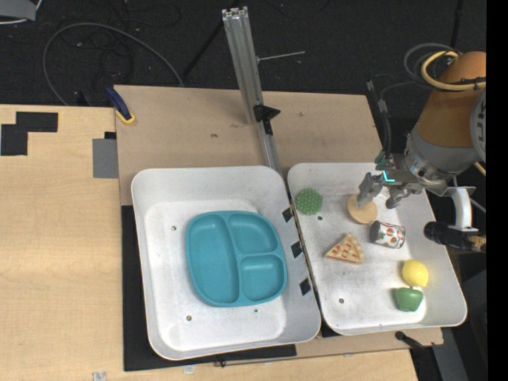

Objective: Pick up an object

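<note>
A grey robot arm (456,137) with a broad orange band above its rounded wrist. A yellow cable (432,63) loops beside the band. Below the wrist sits a metal gripper (383,191) of grey and silver parts, with a small cyan light glowing on its body.

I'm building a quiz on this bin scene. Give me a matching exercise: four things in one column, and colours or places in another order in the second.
Things:
1. divided tray
2. ball
3. pizza slice
4. lemon

Descriptions:
A. yellow, just above the green pepper
B. green, by the right bin's left edge
C. teal, in the left bin
D. triangular, middle of the right bin

Pairs: 1-C, 2-B, 3-D, 4-A
</note>
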Motion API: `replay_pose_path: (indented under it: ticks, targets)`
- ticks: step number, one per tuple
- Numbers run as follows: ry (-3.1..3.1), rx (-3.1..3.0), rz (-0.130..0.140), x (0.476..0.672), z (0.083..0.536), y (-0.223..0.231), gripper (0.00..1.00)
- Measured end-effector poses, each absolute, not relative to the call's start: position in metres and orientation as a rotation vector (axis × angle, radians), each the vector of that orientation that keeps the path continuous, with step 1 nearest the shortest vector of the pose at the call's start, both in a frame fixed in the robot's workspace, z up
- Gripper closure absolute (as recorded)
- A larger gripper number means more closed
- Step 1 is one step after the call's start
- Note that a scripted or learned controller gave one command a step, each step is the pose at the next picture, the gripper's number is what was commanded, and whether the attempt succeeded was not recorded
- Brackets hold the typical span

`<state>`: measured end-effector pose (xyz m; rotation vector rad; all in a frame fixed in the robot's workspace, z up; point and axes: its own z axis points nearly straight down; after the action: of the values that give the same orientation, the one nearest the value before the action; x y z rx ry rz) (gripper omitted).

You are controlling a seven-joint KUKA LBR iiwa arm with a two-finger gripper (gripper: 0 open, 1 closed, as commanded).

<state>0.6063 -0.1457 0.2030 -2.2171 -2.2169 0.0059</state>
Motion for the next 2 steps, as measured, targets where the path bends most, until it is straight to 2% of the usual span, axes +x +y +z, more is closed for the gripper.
replay_pose_path:
  ticks: [1, 2]
  targets:
    - [-2.220, -2.219, 0.002, 0.607, 0.205, -0.146, 0.00]
    - [-2.216, -2.218, 0.008, 0.607, 0.144, -0.154, 0.00]
